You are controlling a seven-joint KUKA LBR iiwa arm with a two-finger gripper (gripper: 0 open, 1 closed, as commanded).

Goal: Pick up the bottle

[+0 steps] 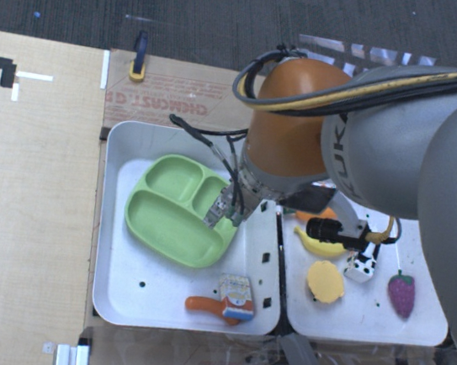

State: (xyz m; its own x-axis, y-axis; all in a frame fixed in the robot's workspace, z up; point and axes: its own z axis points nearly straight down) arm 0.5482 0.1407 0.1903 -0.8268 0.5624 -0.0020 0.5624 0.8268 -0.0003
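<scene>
Reaching in from the right, the grey arm (420, 155) with its orange band (293, 119) hangs over the left bin (111, 228) on a pale wooden table (23, 189). Its fingers (221, 209) sit low at the right edge of a green divided plate (175, 208), and from this angle it cannot be told whether they are open or closed.

The bottle (218, 307), orange with a blue-and-white band, lies on its side near the front wall of the left bin, well apart from the fingers. A small pale carton (236, 287) sits just behind it, close enough that contact cannot be ruled out.

In the right bin (410, 332), a banana (321, 246) lies near the dividing wall, with a round yellow piece (326, 283) just in front of it. A black-and-white toy cow (360, 267) stands beside them, and a purple berry-shaped toy (401, 295) sits further right. An orange item (324, 209) is partly hidden under the arm, too covered to identify.

Behind the left bin lies a sheet of printed cardboard (181, 98), with a yellow-and-blue clamp (137, 66) at its far edge.
</scene>
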